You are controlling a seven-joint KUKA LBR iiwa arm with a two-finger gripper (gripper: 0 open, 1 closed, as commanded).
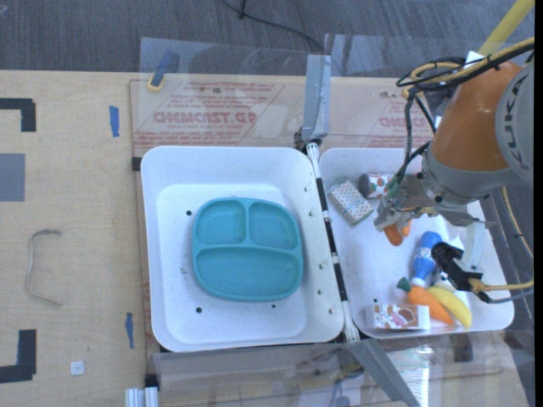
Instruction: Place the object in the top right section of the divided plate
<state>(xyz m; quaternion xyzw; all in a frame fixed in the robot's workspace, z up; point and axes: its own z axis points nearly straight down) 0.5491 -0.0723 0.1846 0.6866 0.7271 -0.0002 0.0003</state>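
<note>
A teal divided plate (248,250) lies in the left bin (170,193), with two small sections at its far side and one long section at its near side; nothing lies in it. My gripper (392,216) hangs low in the right bin (361,265), under the grey and orange wrist. It is right above a small orange object (395,234), which peeks out just below it. The wrist hides the contact, so I cannot tell whether the orange object is held.
The right bin also holds a patterned small box (349,202), a can on its side (374,183), a blue bottle (424,259), a carrot (428,303), a banana (455,306) and a flat carton (395,316). The bins' walls meet at a ridge (327,227).
</note>
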